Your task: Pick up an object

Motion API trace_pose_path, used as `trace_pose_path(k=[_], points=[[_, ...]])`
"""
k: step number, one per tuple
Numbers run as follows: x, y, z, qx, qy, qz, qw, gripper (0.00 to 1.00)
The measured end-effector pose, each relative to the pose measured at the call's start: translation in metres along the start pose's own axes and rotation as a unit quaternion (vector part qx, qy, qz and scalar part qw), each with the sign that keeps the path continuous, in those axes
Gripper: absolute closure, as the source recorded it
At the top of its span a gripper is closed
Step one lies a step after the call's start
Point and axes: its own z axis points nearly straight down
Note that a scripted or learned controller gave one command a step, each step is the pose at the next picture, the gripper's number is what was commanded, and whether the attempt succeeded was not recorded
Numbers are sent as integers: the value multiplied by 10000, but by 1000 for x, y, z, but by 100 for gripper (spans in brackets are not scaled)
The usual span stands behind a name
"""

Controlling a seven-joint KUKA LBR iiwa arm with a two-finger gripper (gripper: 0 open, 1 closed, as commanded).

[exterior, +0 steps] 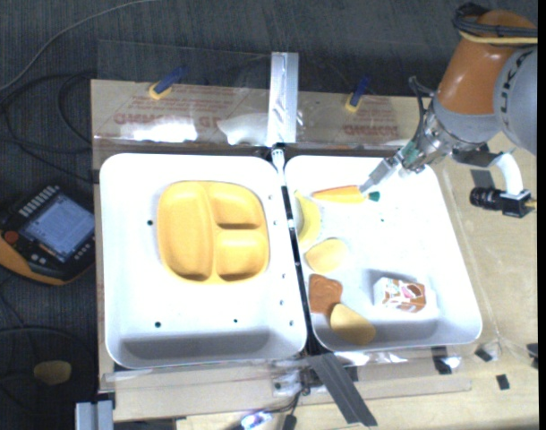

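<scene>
At the far left, off the counter (121, 97), a handheld control pendant (42, 233) lies on the dark floor, well apart from the work. The left bin (130, 321) holds a yellow divided tray (212, 229), lying flat near its middle.

The right bin (452, 267) carries the likely targets: an orange carrot-like piece (337, 194) near the top, a pale yellow piece (306, 218) against the left wall, a tan round piece (326, 254) below it, a brown block (324, 291) touching a tan wedge (352, 324), and a small printed carton (399, 294) standing alone.

The tool (373, 189) sits low at the carrot-like piece's right end, apparently touching or just beside it. Whether it is wide or narrow I cannot tell, and nothing is visibly gripped.

To do this step well, I judge the tool should centre over the piece's thicker middle rather than its tapered end, straddle its short width, and come down squarely before closing; a grip on the tip would likely slip.

The tool's tip is small and blurred. The pale yellow piece is partly cut off by the bin wall, and the carton's print is unreadable.
</scene>
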Motion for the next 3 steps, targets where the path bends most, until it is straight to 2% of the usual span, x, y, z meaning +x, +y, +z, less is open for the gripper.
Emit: trace_pose_path(k=[1,2,3], points=[[42,32,46,10,-3,-534,9986,0],[81,24,-1,5,5,-318,9995,0],[53,26,76,-9,4,-995,9950,0]])
